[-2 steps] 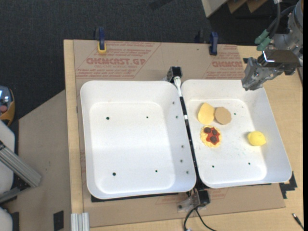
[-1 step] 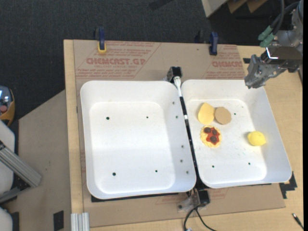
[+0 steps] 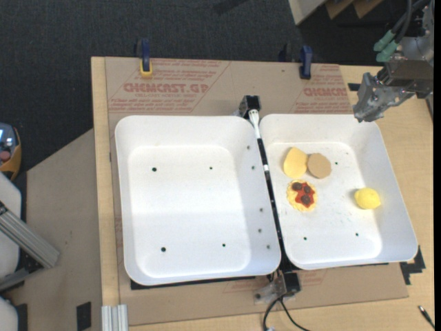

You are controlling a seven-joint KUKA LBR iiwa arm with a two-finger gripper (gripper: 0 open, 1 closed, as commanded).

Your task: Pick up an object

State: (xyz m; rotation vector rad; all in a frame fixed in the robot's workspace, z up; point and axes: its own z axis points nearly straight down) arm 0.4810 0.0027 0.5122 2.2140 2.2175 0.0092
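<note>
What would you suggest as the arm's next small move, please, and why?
Probably swing the claw inward and down toward the yellow lemon-like piece. The claw hangs over the right bin's far right corner, and that piece lies apart from the clustered yellow slice, tan disc and berry tart.

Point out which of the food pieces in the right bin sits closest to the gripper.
The yellow lemon-like lump, alone on the bin's right side, lies nearest the gripper. The yellow slice, tan round piece and berry-topped tart cluster further left.
</note>
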